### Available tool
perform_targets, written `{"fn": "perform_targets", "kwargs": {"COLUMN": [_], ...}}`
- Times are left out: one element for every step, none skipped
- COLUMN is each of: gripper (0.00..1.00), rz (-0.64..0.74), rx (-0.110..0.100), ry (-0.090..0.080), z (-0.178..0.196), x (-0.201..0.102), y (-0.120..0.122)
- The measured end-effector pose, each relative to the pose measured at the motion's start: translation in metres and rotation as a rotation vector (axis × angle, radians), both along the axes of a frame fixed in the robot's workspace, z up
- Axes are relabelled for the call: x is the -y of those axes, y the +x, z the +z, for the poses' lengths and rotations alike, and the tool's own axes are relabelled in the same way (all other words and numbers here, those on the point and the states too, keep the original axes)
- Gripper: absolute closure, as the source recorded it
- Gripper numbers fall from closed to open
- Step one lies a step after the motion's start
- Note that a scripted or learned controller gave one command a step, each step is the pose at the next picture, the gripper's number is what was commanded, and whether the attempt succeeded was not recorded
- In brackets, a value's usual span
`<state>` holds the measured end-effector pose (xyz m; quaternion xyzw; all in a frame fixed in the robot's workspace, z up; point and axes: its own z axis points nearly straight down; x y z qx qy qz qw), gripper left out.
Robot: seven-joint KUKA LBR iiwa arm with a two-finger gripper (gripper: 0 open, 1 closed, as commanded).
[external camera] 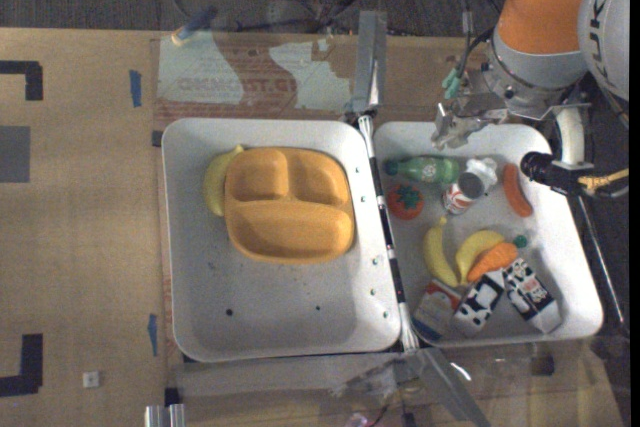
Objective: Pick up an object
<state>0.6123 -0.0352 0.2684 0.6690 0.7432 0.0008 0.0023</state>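
The gripper (455, 127) hangs over the right bin's (585, 260) far rim, at 12 o'clock of that bin; whether it is open or clenched, I cannot tell. The green bottle (425, 170) lies just at its 6 o'clock, apart from it. Bananas (458, 253) lie farther toward 6.

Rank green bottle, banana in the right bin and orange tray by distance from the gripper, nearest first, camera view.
From the gripper:
1. green bottle, just below it at the right bin's top
2. banana, mid right bin
3. orange tray, left bin
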Motion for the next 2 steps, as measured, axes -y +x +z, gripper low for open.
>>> {"fn": "perform_targets", "kwargs": {"gripper": [1.00, 0.00], "rz": [-0.634, -0.634], "rx": [-0.006, -0.006], "ry": [0.002, 0.002], "z": [-0.0017, -0.0016], "x": [0.0227, 0.0225], "y": [-0.0206, -0.0205]}}
